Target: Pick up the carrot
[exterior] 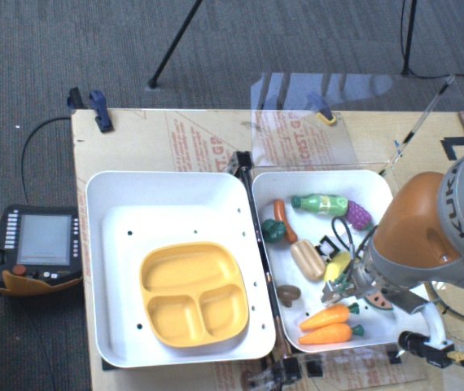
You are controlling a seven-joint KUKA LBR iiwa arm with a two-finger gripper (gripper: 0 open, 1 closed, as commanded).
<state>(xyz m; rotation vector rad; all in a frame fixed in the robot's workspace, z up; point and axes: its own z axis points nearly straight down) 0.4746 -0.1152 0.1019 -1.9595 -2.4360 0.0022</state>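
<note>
Hovering gripper [339,287] sits just above two orange plastic carrots [326,325] at right white bin's [378,184] near edge. Cannot tell its state. You descend straight, straddle upper carrot mid-body, avoid watermelon slice toy [377,302].

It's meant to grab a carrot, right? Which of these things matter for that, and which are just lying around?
For the job:
carrots in the right bin
tool

Lying about:
yellow tray
green bottle
purple grapes
hot dog
broccoli
</note>
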